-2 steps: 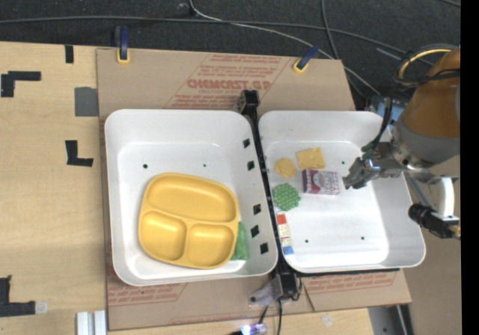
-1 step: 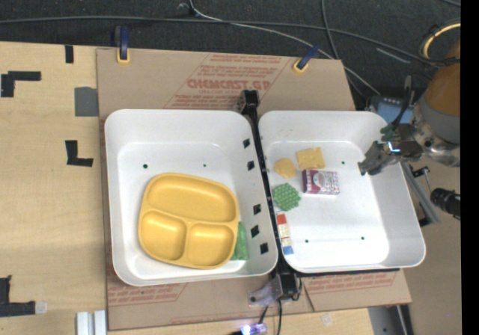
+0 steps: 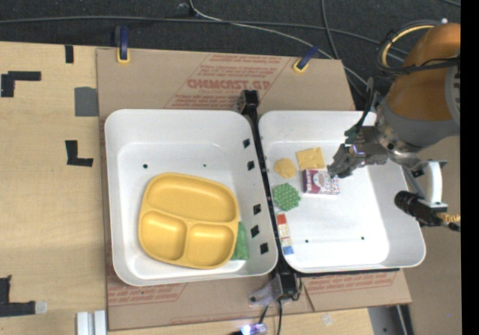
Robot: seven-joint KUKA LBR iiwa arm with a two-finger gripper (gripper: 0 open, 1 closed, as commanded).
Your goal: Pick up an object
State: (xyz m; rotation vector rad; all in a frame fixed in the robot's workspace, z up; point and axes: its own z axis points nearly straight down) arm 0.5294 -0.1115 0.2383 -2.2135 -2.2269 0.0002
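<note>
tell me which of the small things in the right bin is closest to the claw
The pink and white packet, lying just below-left of the claw. The yellow square, round yellow piece and green piece all lie farther left.

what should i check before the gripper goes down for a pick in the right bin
1. Gripper is over the right bin: ok.
2. A target lies under it, the small pink packet just below-left of the tip: ok.
3. Fingers open enough to straddle the packet: cannot tell.
4. Neighbours clear of the descent: not ok, the yellow square block touches or nearly touches the packet.
5. Green round piece and the marker out of the path: ok.
</note>
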